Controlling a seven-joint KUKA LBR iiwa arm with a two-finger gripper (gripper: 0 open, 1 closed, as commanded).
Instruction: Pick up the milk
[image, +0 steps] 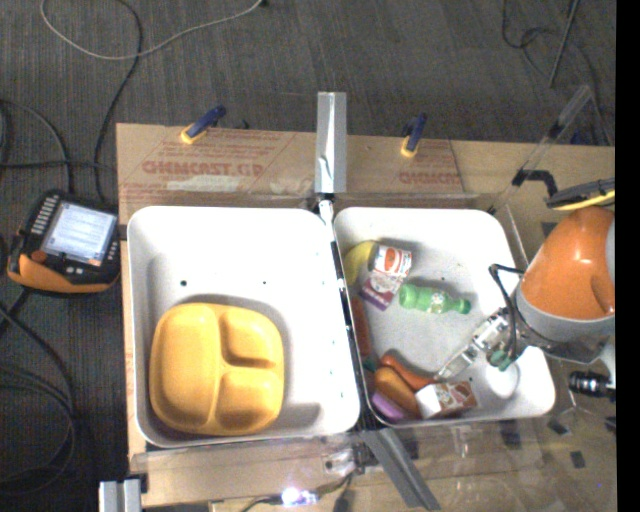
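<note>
The milk (446, 399) is a small white carton with a red-brown side. It lies near the front edge of the right bin (500, 235), beside an orange toy vegetable (400, 377) and a purple one (388, 405). My gripper (455, 366) reaches in from the right at a slant, its tip just above and behind the carton. The orange band of the arm (570, 275) hangs over the bin's right rim. Nothing shows held in the gripper.
Further back in the right bin lie a green bottle (434, 299), a red-and-white can (390, 261), a yellow item (358, 262) and a purple packet (377, 293). The left bin (160, 235) holds a yellow divided plate (218, 366). A teach pendant (70, 242) sits at far left.
</note>
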